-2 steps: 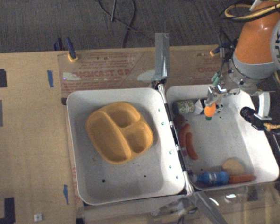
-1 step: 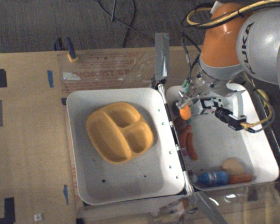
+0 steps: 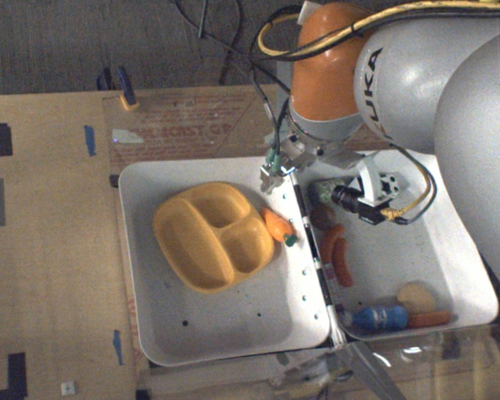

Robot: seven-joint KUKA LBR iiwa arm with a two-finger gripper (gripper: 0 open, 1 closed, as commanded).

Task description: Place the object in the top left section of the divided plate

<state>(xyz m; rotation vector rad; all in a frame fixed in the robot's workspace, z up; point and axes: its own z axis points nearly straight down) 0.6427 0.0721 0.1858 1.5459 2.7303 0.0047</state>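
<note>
The carrot (image 3: 277, 225) lies in the left bin (image 3: 144, 269), touching the right-hand rim of the yellow divided plate (image 3: 214, 235) and close to the wall shared with the right bin (image 3: 456, 258). Its long axis runs on a slant, orange body toward the upper left, green stub toward the lower right. The hand (image 3: 269, 172) hangs just above it in the view, near the bin's upper edge (whether it is released or clenched I cannot tell, though nothing appears in its grip). So the carrot sits a short way below the hand, and the plate's top left section lies further left across the plate
</note>
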